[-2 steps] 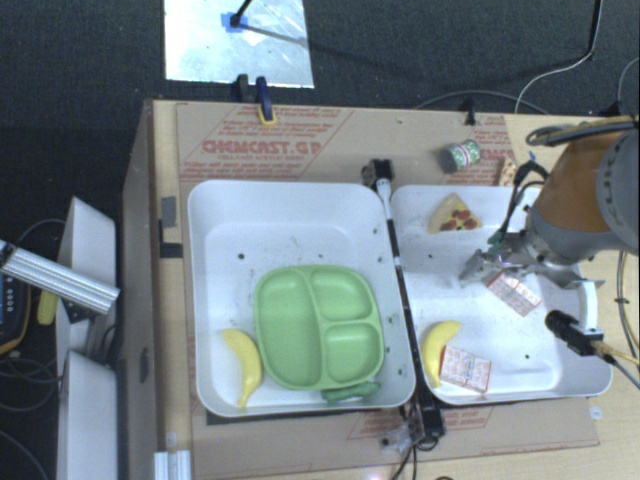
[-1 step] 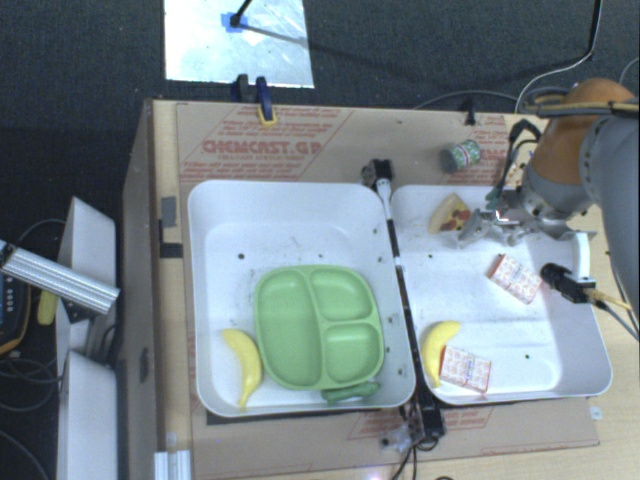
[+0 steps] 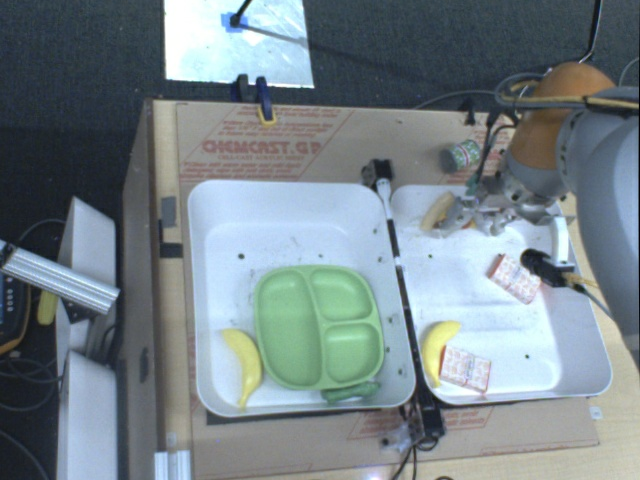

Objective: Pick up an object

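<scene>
The right bin [image 3: 575,368] holds a yellow banana [image 3: 437,346] at its front left. A red-and-white box [image 3: 465,369] lies beside that banana, and a second red-and-white box [image 3: 514,278] lies toward the right. A tan object [image 3: 438,212] rests in the bin's back left corner. My gripper [image 3: 478,214] is low over the back of this bin, just right of the tan object and close to it. Nothing is visibly held. The left bin [image 3: 215,228] holds a green divided plate [image 3: 318,325], a second banana [image 3: 243,364] and a green utensil [image 3: 350,392].
A small round can [image 3: 462,155] stands on the bench behind the right bin. The grey arm with its orange band [image 3: 545,118] covers the right bin's back right corner. A black-and-white part [image 3: 545,260] hangs below the wrist. Cables run along the divider between the bins.
</scene>
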### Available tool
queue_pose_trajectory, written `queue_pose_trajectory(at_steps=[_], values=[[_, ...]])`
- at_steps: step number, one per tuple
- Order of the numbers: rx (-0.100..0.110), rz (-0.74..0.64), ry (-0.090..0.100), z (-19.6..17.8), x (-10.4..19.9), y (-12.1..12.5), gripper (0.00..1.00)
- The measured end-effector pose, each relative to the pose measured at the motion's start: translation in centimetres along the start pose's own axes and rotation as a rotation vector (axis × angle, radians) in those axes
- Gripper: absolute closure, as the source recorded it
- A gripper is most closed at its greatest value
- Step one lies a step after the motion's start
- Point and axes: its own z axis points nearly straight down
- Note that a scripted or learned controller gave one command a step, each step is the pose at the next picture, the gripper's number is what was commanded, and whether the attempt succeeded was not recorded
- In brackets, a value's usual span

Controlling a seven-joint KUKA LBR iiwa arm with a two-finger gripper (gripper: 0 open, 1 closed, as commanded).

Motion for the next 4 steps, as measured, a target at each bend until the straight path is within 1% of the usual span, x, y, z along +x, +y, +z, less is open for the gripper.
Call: queue_pose_trajectory(at_steps=[1, 2, 3, 4], values=[[0.0, 0.001, -0.002, 0.1, 1.3, 0.0, 0.0], [-0.002, 0.001, -0.002, -0.2, 1.3, 0.0, 0.0], [0.0, 0.003, 0.0, 0.1, 0.1, 0.0, 0.0], [0.007, 0.003, -0.007, 0.1, 3.7, -0.2, 0.0]])
